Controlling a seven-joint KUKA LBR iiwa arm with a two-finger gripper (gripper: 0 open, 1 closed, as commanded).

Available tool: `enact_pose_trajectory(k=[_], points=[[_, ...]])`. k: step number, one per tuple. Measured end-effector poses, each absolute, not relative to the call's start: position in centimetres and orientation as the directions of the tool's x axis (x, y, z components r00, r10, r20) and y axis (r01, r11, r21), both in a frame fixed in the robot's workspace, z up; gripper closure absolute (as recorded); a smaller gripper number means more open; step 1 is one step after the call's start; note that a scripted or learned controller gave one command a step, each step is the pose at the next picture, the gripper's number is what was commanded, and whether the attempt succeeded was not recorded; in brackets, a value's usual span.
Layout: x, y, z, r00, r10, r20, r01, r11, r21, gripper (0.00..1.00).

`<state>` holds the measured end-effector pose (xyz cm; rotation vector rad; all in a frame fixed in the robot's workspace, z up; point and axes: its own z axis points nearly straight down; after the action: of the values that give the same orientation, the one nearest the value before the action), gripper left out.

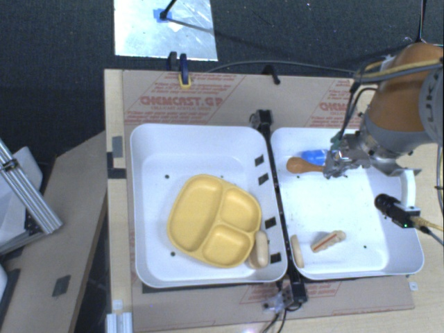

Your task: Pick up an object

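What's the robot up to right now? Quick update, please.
Gripper low in right bin, beside wooden spoon and blue piece. Nothing seen held. Hot dog lies apart, nearer the front.

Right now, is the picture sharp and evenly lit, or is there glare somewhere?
In the camera view, the yellow tray and both white bins look sharp and evenly lit with soft shadows; the shiny sheet at the top throws glare; the gripper looks slightly soft.

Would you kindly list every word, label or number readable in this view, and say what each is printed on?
"CHEMCAST GP": red print on the brown board under the bins, above the left bin; it reads upside down.
Same red print repeats beside the gripper: partly hidden, not readable.
Smaller red lines beneath: too blurred.
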<state>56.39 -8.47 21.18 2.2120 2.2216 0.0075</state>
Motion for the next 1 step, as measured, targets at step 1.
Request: enact_pose_trajectory(k=[1], points=[[56.48,-8.49,21.39,-0.004,1.000,0.000,1.000,0.004,0.003,1.00]])
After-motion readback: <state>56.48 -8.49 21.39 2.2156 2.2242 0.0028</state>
